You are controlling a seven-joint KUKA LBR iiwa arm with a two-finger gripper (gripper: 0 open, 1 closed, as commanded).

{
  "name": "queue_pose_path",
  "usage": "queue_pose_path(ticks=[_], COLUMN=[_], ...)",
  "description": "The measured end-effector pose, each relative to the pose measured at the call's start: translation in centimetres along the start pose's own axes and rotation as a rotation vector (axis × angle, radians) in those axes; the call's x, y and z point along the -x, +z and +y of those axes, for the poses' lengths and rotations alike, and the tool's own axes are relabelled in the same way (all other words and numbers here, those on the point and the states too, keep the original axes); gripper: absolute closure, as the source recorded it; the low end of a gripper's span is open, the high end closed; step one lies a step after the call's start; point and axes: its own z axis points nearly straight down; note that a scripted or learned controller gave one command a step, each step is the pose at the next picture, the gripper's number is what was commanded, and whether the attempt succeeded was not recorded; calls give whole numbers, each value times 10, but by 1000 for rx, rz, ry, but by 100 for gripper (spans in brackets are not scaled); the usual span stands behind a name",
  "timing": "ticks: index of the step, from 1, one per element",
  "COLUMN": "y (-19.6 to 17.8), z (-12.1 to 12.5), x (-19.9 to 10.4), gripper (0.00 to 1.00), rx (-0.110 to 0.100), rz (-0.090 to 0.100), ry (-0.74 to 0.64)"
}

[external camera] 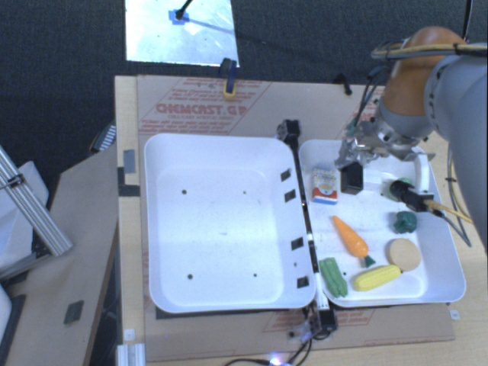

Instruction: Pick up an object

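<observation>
Brown board (pixel 130 227) with red print tops the bench. It bears 2 shallow white bins side by side: left bin (pixel 221 219) and right bin (pixel 446 269), joined by a dark divider strip with clips (pixel 299 204). A yellow-and-blue clamp (pixel 228 78) sits on the board's far edge. Dark carpet (pixel 61 44) lies beyond, with a shiny metal sheet (pixel 179 21) flat on it. Aluminium rail (pixel 30 212) slants at far left.

Grey arm (pixel 457 97) comes in from the right. The gripper (pixel 351 158) is low over the far-left part of the right bin. Claw state: cannot tell, the view is too blurred there.

All objects are in the right bin:
- Black block (pixel 351 178), directly under the gripper, long axis running far-to-near. It may be touching the gripper; contact is unclear.
- Small carton (pixel 325 185), just left of the block, long axis far-to-near, red end near.
- Carrot (pixel 351 236), mid bin, long axis far-left to near-right, green stem end at near right.
- Green vegetable (pixel 332 276), near-left corner, lying far-to-near.
- Yellow corn (pixel 374 277), beside it, lying roughly left-to-right.
- Tan round piece (pixel 403 254), just beyond the corn's right end.
- Dark green lump (pixel 405 221), right side.
</observation>
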Motion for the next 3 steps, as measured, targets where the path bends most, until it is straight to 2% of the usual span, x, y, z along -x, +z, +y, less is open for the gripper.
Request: queue_pose_path(ticks=[1,2,3], y=[-33,-32,-32], z=[-49,-40,4], x=[-26,-70,-38], gripper=[100,100,100], rx=[-5,-2,1], rz=[1,2,-1], ry=[2,-3,4])
